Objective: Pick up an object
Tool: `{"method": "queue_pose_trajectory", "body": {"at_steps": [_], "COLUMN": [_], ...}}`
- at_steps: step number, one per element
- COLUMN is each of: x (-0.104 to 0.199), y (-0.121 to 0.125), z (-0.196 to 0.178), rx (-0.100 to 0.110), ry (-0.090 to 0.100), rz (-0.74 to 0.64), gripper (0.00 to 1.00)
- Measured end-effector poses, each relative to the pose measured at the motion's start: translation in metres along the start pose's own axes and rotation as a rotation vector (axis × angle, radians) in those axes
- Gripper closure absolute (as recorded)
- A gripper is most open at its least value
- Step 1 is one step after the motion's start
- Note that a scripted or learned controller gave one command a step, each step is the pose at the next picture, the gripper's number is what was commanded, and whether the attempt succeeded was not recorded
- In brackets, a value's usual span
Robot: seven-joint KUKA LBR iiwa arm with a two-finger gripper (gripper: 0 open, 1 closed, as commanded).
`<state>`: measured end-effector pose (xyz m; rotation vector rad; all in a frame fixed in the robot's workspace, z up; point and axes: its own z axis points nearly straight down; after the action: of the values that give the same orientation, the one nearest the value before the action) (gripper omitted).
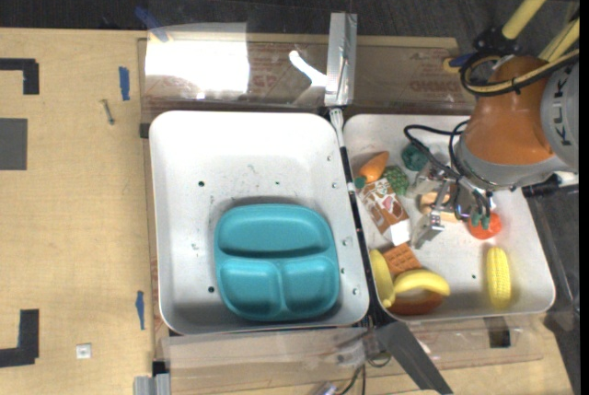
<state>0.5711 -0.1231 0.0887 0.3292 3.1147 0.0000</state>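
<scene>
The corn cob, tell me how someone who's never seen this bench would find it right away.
Look in the right bin, the one crowded with toy food. Go to its near right corner, away from the arm's pincer. The corn lies there alone, a short yellow ridged cob, straighter than the smooth curved banana to its left.

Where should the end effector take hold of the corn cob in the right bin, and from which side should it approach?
Probably grip the corn cob across its middle, coming straight down from above. It lies flat, its long axis running toward the bin's near edge, with bare floor on both long sides, so the fingers could likely close across its narrow width. The end effector is now farther left, over the clutter.
</scene>
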Motion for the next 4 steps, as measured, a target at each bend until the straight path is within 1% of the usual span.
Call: {"method": "queue_pose_trajectory", "body": {"at_steps": [1,2,3,4], "x": [0.034,-0.055,-0.029,-0.040], "y": [0.025,0.017,0.007,0.028], "z": [-0.001,0.001,0.000,0.001], "rx": [-0.001,0.000,0.000,0.000], "ry": [-0.001,0.001,0.002,-0.003], "rz": [0.164,0.125,-0.073,-0.040], "gripper": [0.00,0.00,0.00,0.00]}}
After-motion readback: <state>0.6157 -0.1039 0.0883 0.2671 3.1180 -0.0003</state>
